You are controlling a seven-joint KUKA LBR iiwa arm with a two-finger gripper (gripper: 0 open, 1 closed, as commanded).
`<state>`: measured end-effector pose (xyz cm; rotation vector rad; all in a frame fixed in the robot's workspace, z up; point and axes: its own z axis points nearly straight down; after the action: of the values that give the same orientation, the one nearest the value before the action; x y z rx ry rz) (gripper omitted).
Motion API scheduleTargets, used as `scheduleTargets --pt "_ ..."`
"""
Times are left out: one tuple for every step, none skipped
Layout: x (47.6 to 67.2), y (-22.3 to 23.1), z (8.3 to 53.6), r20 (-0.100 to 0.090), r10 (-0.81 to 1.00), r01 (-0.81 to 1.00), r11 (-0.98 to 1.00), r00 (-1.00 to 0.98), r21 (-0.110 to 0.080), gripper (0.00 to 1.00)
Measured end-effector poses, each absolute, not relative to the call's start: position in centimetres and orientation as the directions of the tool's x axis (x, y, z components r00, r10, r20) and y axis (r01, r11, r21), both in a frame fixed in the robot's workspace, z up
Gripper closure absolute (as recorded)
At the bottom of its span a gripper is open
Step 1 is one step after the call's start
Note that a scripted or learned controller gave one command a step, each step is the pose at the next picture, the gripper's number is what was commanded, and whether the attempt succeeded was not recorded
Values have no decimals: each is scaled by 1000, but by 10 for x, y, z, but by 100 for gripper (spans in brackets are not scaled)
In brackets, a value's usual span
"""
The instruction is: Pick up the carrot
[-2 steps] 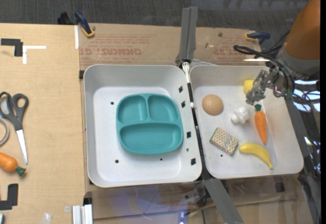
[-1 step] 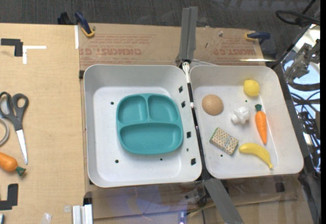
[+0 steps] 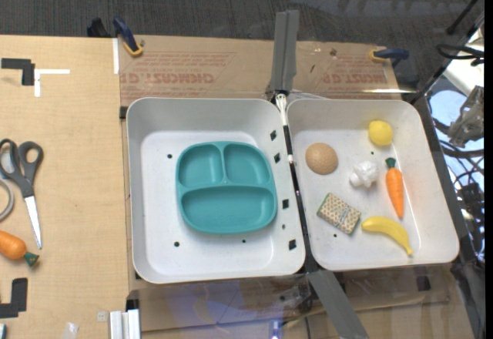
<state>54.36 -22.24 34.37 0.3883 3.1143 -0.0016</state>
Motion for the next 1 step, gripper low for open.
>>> scheduleTargets --pt "593 -187 347 -4 269 269 963 -963 0 100"
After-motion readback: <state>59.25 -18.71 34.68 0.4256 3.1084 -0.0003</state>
